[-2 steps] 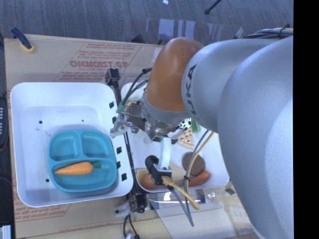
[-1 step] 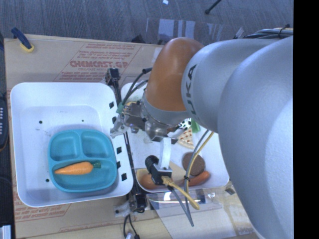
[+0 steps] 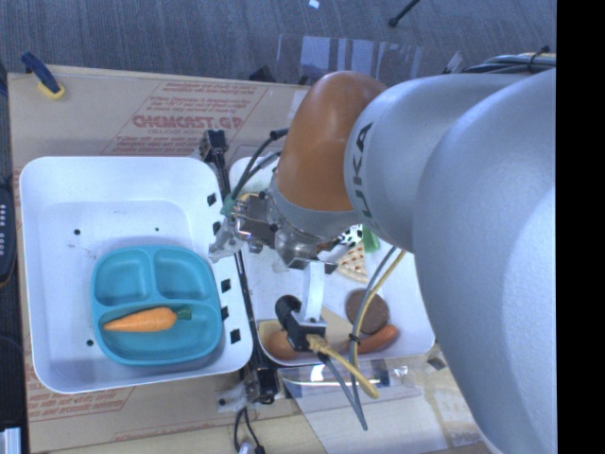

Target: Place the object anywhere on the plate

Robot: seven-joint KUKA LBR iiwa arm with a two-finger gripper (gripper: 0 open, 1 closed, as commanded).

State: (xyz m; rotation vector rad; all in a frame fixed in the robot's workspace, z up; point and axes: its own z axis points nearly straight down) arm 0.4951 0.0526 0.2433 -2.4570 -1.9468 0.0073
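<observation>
Carrot (image 3: 142,320) lay on its side in the long front compartment of the plate (image 3: 156,303), its green tip pointing toward the right bin. The plate, a blue one with three compartments, sat on the floor of the left bin (image 3: 57,206), toward that bin's near right corner. The two smaller compartments behind the carrot held nothing that could be made out.

The arm (image 3: 454,197) reached in from the right and covered most of the right bin (image 3: 411,282). Its orange band (image 3: 321,140) stood above the divide between the two bins. The gripper (image 3: 250,227) hung below the band, over the adjoining rims of the bins, apart from the plate and the carrot. Whether it was wide or narrow could not be told, as the wrist hid it from above; nothing was seen held in it.

Under the arm in the right bin lay a brown round thing (image 3: 367,308), an orange-red thing (image 3: 378,339) near the front wall and a pale patterned wedge (image 3: 353,265). Cables (image 3: 350,372) trailed from the wrist over the bin's front edge.
</observation>
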